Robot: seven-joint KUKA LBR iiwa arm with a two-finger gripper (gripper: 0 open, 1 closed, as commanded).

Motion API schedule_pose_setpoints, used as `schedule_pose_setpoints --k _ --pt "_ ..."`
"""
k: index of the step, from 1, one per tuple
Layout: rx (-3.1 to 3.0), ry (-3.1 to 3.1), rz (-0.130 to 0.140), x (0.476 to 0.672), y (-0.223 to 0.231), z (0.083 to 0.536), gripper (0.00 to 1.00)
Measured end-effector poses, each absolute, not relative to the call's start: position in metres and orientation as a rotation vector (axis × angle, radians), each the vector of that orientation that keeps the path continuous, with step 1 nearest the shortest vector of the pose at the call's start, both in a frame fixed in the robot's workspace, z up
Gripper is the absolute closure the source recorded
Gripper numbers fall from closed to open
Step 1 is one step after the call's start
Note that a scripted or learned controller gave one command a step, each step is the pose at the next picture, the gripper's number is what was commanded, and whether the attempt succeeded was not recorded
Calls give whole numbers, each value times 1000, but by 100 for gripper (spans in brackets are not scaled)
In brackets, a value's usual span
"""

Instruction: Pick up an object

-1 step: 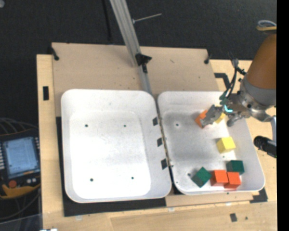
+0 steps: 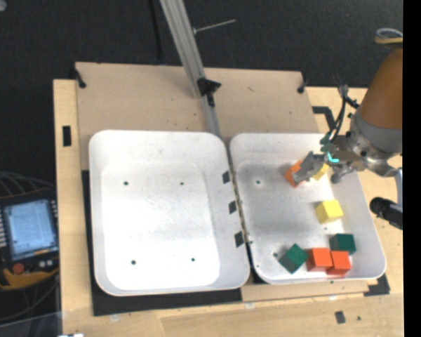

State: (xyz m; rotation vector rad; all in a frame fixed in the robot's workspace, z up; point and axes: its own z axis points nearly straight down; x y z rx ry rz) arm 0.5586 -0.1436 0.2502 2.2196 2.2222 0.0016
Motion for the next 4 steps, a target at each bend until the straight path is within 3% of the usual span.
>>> schedule_pose_setpoints --k 3,4 --pt "2223 2220 -4 560 -159 98 0" --pt "2228 2208 6 562 -160 111 100"
